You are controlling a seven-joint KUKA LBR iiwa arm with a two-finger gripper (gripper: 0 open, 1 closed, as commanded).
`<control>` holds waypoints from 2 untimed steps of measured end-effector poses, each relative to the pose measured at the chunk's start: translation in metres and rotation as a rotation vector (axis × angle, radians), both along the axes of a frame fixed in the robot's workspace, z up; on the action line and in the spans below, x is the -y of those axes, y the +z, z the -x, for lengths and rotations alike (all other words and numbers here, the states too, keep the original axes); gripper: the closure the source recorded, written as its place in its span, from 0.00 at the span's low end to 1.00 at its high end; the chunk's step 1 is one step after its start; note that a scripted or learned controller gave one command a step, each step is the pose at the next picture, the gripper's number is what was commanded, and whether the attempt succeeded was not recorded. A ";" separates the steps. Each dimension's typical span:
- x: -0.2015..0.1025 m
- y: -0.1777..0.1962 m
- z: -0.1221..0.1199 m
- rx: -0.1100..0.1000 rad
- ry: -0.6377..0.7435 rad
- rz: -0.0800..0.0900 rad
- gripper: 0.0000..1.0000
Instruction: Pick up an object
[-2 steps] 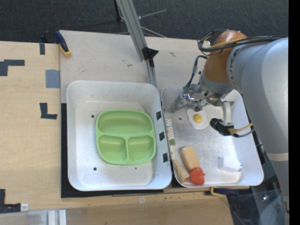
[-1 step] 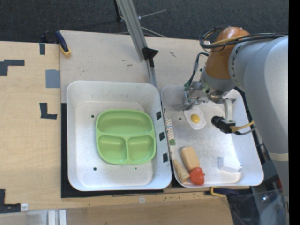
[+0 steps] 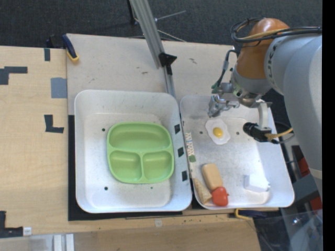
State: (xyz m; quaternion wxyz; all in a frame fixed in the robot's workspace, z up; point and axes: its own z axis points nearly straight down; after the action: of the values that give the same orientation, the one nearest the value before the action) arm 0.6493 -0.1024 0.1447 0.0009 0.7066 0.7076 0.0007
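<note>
Closest to the front edge of the desk [image 3: 120,67], in the right bin [image 3: 272,190], a small red tomato [image 3: 220,196] sits against the bin's near rim. It touches the near end of a tan bread roll [image 3: 211,176], which lies just beyond it. Along the bin's left wall, beside the roll, a long flat tan stick [image 3: 200,188] runs at a slant. Toward the near right corner of the same bin lies a small white block [image 3: 256,183], hard to make out against the white floor.

In the left bin [image 3: 89,140], a light green divided plate [image 3: 140,152] lies flat in the middle, with one wide compartment on the far side and two smaller ones nearer.

Farther back in the right bin is a fried egg [image 3: 217,132], white with a yellow yolk, flat on the floor near the far left part. The gripper [image 3: 215,110] hangs just beyond and above the egg, pointing down at the far left corner of that bin. From here I cannot tell how it is set; nothing can be seen held in it. The grey arm [image 3: 298,77] with its orange band comes in from the right, a black cable looped beside it.

Beyond the bins, a grey metal pole [image 3: 149,27] slants across the desk, and a blue and yellow clamp [image 3: 70,48] grips the far left corner.
</note>
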 end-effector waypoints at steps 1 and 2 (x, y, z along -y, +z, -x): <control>0.000 0.053 -0.001 0.002 0.000 0.000 1.00; -0.042 0.057 0.028 -0.005 0.003 -0.001 1.00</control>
State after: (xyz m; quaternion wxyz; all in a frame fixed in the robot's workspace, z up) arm 0.6215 -0.0599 0.2016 -0.0016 0.7057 0.7086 -0.0008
